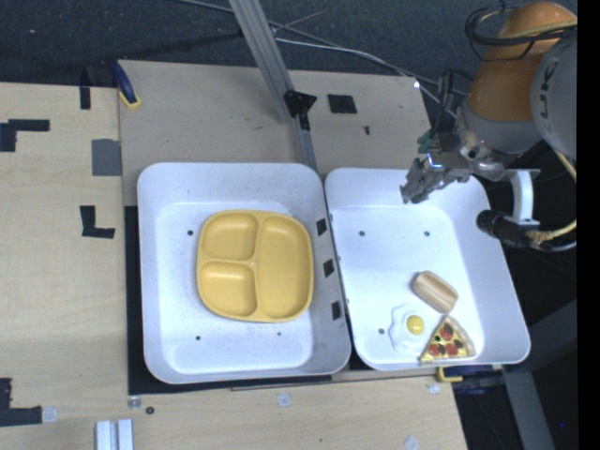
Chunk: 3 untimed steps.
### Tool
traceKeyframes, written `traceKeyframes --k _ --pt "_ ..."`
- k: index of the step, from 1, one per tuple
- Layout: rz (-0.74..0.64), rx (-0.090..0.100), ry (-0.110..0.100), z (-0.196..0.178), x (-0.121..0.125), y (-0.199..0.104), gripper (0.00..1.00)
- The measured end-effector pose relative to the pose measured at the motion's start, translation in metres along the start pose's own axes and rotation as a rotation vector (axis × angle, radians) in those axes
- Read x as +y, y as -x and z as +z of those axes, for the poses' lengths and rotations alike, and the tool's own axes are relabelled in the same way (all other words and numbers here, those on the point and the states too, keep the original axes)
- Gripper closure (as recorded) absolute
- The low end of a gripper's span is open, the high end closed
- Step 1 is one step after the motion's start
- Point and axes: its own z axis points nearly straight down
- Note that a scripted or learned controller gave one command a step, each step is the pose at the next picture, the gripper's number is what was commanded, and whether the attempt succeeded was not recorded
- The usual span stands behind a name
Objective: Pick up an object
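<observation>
- While the gripper point(415, 191) hangs over the far edge of the right bin point(375, 251), up near the bin's 12 o'clock rim, nothing is caught in it, and whether it stands wide or narrow I cannot tell from this slant.
- Grey arm point(511, 92) with its orange band reaches in from 3 o'clock, wrist bent down toward the bin.
- All the pickable pieces sit crowded at the right bin's 5 o'clock corner: a toy hot dog point(435, 292), a toy fried egg point(410, 327) just below it, and a toy pizza slice point(448, 340) touching the egg's right side.
- Here's the key line: from the gripper, the hot dog lies toward 6 o'clock, a shade right, well apart, with bare bin floor between.
- Hot dog's long axis runs on a diagonal, from about 10 o'clock to 4 o'clock, so a grip across its short side looks like the call.
- It's the nearest of the three and stands clear of the egg, so my bet is it's the easiest target.
- Over in the left bin point(169, 251), a yellow divided plate point(255, 265) lies flat at the centre, farther off toward 8 o'clock, a broad flat thing and likely awkward to pinch.
- Both bins rest on the table point(56, 251); pick not yet begun, by my reading.
</observation>
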Motion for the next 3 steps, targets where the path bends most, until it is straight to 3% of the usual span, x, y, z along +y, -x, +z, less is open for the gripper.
traceKeyframes --k 1,3 --pt "-0.001 0.001 -0.002 -0.021 0.001 0.000 1.00" --pt "-0.005 0.002 -0.007 0.008 -0.029 -0.092 1.00"
